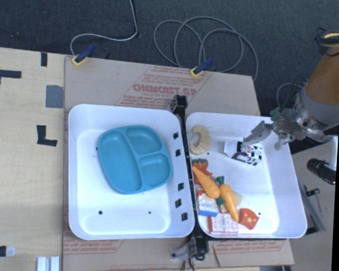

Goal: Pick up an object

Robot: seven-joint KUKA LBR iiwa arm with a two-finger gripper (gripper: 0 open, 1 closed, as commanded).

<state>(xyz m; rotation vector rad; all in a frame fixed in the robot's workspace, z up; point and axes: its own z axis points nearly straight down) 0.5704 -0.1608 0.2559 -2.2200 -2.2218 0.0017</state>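
Bench: a brown cardboard sheet (161,91) with red print lies on a pale wooden top and carries two shallow white bins side by side.
Left bin (81,172): holds a blue plastic tray with three compartments (135,158), lying flat and turned at a slant, nearer the far side of the bin.
Right bin (283,190): holds all the small objects.
Black-and-white toy (252,155): a small spotted piece, cow-patterned by the look of it, lying in the far right part of the right bin, with a dark flat bit just beside it on its left.
Beige ring (201,140): a curled, pale tan object near the far left corner of the right bin, close to the divider.
Orange carrots (215,189): two plastic carrot shapes lying at a slant in the middle of the bin, touching or overlapping.
Printed packets (215,215): small flat boxes or cards under and beside the carrots, toward the near edge.
Red piece (248,218): a small red object with a pale spot, just beside the packets on their right.
Arm: grey with an orange band (328,73), reaching in from the right edge.
Gripper (255,137): hangs over the far right of the right bin, directly above the black-and-white toy; cannot tell whether it is spread or closed, and no object is seen in its grasp.
Cables: grey loops (198,42) on the dark floor beyond the bench.
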